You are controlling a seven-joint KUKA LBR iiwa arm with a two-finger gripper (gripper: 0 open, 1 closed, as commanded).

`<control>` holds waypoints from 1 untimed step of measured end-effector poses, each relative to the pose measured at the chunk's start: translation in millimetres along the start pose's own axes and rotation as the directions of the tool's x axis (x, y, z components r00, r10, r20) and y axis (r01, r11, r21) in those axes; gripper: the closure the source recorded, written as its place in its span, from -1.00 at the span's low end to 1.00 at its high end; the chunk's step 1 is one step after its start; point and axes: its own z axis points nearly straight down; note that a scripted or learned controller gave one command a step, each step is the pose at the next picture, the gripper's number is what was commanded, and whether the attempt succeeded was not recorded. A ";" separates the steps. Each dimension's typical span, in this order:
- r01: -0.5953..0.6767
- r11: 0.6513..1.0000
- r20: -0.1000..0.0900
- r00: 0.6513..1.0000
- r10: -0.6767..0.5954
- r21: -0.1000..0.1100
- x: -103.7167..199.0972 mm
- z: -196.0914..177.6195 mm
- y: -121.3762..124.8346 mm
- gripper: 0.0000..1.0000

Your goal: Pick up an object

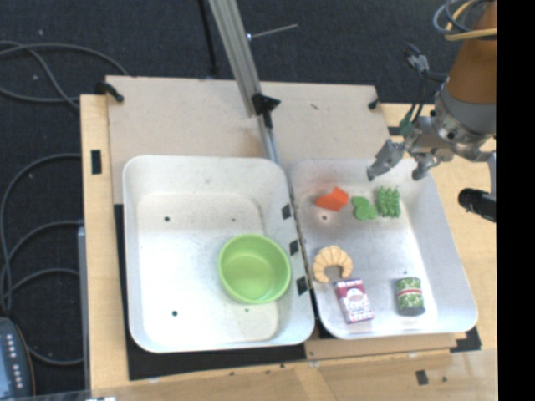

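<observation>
My gripper (402, 164) hangs over the back right corner of the right bin (443, 249), open, with nothing between its two fingers. Just below it on the bin floor lie a green ridged toy (387, 201) and a small green piece (364, 208). An orange block (333, 199) lies to their left. Nearer the front are a croissant (333, 262), a red and white carton (354, 300) and a green can (409, 296).
The left bin (159, 224) holds a lime green bowl (253, 268) near its right wall. A metal pole (238, 48) slants up from between the bins at the back. Cables lie on the dark floor at left.
</observation>
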 end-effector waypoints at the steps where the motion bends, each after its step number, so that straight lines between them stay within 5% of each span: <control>1: 0.000 1.000 0.000 1.000 0.000 0.000 0.0 0.0 0.0 -1.00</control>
